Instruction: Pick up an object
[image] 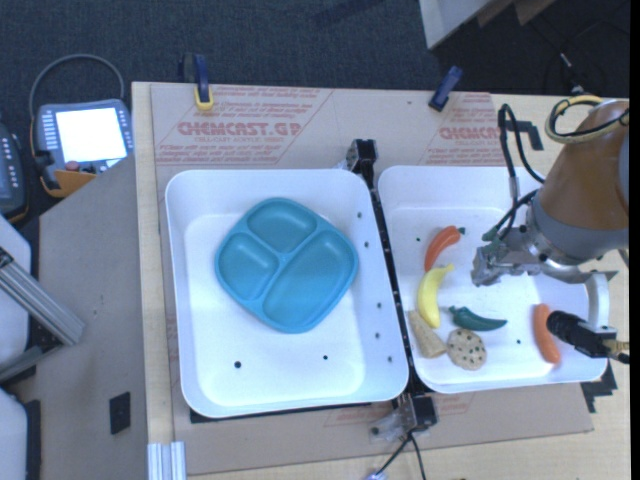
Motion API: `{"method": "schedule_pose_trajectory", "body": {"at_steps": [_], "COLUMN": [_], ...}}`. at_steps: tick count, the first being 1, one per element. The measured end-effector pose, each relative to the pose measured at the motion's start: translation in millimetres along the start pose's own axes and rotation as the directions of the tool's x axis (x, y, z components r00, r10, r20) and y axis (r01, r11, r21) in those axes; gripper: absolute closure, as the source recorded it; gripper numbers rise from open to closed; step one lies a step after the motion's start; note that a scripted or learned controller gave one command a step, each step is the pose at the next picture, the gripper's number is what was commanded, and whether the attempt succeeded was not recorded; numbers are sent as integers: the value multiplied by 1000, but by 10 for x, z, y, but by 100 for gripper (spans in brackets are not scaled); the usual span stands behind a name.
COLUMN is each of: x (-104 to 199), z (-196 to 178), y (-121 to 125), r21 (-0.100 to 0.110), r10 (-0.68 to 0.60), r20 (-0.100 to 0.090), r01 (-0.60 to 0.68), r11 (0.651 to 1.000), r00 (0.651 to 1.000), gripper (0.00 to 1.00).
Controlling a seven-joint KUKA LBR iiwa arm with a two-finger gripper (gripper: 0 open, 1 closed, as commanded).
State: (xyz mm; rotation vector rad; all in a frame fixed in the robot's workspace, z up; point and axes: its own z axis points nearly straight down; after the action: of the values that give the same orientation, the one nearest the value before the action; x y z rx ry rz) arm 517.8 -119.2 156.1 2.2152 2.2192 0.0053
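Hand [490, 265] above the right bin [400, 268]; its grip can't be made out.

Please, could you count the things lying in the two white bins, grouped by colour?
Blue: 1, the divided plate
Orange: 2, the chilli pepper and the carrot
Yellow: 1, the banana
Dark green: 1, the pepper
Tan or brown: 2, the cracker and the cookie
Total: 7

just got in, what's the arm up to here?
The gripper is over the right bin, above the toy food: a banana, red pepper, green pepper, cookie and carrot. Nothing looks lifted yet. The left bin holds a blue divided plate, untouched.
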Motion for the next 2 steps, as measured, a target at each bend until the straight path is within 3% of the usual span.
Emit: {"method": "schedule_pose_trajectory", "body": {"at_steps": [1,2], "x": [-48,-52], "z": [-629,-1013], "y": [-5,13], "r21": [-2,0], "r10": [1,1], "r20": [1,0], "r01": [-1,-1], "r11": [1000,1000], "r00": [1000,1000], "gripper": [100,100]}}
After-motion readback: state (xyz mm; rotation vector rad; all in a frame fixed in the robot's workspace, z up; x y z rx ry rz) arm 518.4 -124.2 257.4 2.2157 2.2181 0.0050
